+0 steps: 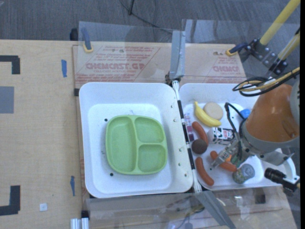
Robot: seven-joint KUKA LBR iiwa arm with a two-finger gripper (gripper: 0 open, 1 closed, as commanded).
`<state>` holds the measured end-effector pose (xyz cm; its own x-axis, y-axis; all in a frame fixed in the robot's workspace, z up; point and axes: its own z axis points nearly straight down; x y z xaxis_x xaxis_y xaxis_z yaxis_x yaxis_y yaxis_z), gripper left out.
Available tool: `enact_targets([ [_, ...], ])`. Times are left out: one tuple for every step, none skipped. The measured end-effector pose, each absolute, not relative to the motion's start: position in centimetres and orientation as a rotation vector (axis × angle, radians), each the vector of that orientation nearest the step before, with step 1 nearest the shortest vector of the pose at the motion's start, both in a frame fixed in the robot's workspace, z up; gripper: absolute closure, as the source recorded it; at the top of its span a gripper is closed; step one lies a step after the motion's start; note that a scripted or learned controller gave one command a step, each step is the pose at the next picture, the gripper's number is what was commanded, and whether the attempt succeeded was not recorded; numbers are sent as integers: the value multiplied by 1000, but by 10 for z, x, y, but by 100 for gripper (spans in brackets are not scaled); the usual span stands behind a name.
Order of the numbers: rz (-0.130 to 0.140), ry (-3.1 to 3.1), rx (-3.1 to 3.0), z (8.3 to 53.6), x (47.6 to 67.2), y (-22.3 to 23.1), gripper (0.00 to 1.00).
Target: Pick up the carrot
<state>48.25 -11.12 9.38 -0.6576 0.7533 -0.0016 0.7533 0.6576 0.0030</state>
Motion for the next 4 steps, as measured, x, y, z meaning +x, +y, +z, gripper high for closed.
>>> enact_targets([
  [2,3084,619,182,480,-74,100],
  [3,3136,214,205,520,-82,100],
  [4,3148,62,182,482,-73,100],
  [5,3139,-209,182,480,-86,100],
])
